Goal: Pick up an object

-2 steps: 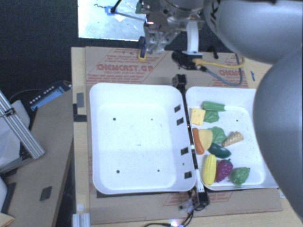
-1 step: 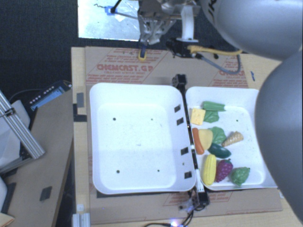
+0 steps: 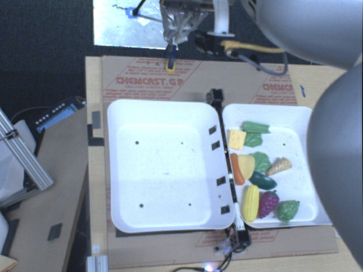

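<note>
The gripper [image 3: 171,67] hangs at the far side of the bench [image 3: 142,75], above the brown printed board behind the two bins. Its lower end looks blue with a yellow tip, but the part is small and blurred, so I cannot tell whether it is wide or narrow, and nothing is plainly seen in its grasp. Above it sit the metal wrist parts and a yellow cable [image 3: 255,48] running off to the right, under the big grey body of the arm [image 3: 317,21].

Almost straight below the gripper, nearer the camera, lies the left bin [image 3: 122,152], a shallow white tray. Below and to the right of the gripper lies the right bin [image 3: 303,118], touching the left one along a seam with black clips. All the toy food lies there, well apart from the gripper: a green pod [image 3: 255,127], a yellow block [image 3: 237,139], an orange carrot [image 3: 237,173], a yellow-orange fruit [image 3: 246,164], a green leafy piece [image 3: 262,161], a tan cone [image 3: 279,166], a dark green vegetable [image 3: 262,181], a yellow corn cob [image 3: 250,203], purple grapes [image 3: 269,203] and a green broccoli-like piece [image 3: 287,209].
</note>
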Controlling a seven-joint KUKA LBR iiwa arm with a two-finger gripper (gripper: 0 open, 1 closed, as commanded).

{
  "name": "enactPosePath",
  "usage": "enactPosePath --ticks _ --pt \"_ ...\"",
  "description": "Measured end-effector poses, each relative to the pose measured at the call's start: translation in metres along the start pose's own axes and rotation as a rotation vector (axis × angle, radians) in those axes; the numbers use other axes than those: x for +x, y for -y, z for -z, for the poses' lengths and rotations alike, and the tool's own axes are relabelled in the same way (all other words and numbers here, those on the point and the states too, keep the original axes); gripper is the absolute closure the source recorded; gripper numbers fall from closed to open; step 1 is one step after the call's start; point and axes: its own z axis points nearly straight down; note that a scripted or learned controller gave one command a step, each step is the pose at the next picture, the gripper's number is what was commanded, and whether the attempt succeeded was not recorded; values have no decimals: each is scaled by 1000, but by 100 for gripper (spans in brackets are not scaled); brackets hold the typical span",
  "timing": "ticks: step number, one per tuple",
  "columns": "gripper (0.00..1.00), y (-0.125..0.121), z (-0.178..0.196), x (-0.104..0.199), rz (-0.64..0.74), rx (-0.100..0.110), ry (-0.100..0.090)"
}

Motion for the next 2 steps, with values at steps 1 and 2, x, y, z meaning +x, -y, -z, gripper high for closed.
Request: enactPosePath --ticks 1,2 --pt "100 0 32 13 0 0 0" --pt "100 0 9 -53 -9 6 3"
